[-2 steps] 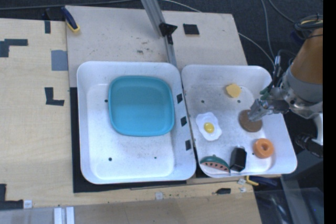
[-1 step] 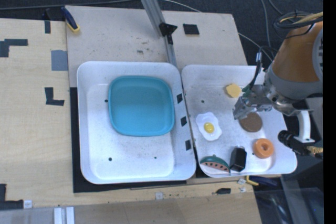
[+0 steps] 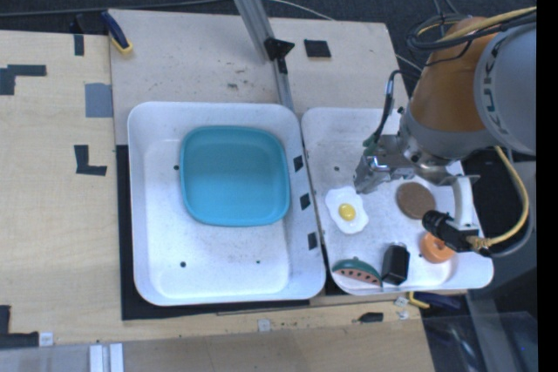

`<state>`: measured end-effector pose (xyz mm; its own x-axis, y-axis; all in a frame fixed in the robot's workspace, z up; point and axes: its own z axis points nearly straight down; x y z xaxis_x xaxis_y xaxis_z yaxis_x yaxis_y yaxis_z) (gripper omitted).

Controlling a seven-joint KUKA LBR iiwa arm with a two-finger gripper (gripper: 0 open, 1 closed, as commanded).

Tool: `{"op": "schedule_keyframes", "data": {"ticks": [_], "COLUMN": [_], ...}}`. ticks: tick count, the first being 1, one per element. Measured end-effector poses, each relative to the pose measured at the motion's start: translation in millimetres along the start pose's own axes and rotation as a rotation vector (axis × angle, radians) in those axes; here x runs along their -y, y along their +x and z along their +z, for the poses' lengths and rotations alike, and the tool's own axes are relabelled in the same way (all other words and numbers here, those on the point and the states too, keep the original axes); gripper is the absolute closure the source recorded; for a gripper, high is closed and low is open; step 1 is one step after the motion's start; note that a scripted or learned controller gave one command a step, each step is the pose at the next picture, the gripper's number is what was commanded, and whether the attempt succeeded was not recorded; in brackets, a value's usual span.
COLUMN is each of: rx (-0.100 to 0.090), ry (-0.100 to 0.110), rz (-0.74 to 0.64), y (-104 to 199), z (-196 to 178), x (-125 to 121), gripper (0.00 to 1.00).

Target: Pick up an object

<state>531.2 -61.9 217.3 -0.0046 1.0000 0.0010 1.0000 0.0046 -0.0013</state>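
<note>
The worktop (image 3: 52, 187) is tan wood, and two white bins sit on it side by side. The left bin (image 3: 153, 266) is the bigger one. A blue square plate (image 3: 234, 175) lies flat in the middle of it.

The right bin (image 3: 331, 131) is my landmark for everything else. The big grey and orange robot arm (image 3: 475, 91) hangs over its far right part. The jaws (image 3: 373, 172) hang down over the middle of the right bin. I cannot tell how wide they are, because they are small and blurry from up here. I see nothing held in them.

A brown round cookie (image 3: 416, 199) lies in the right side of the right bin. A toy fried egg (image 3: 348, 212) lies near the middle of that bin, just below the jaws and a bit to the left in the view. It is the closest thing to them, so I think it is the one to pick up. It looks flat, light and a bit rubbery, so it may bend or slip. The best place to pinch it is likely across its white edge.

A toy watermelon slice (image 3: 357, 273) lies at the near edge of the right bin. A small black block (image 3: 395, 264) lies just beside it. A small orange thing (image 3: 436, 249) sits at the near right corner.
</note>
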Motion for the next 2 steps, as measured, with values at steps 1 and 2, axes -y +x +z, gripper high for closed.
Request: {"op": "schedule_keyframes", "data": {"ticks": [1,2], "rx": [0.0,0.0], "ry": [0.0,-0.002], "rz": [0.001,0.0], "y": [46,89], "z": [8,-3], "x": [-14,-36], "gripper": [1.0,1.0]}}
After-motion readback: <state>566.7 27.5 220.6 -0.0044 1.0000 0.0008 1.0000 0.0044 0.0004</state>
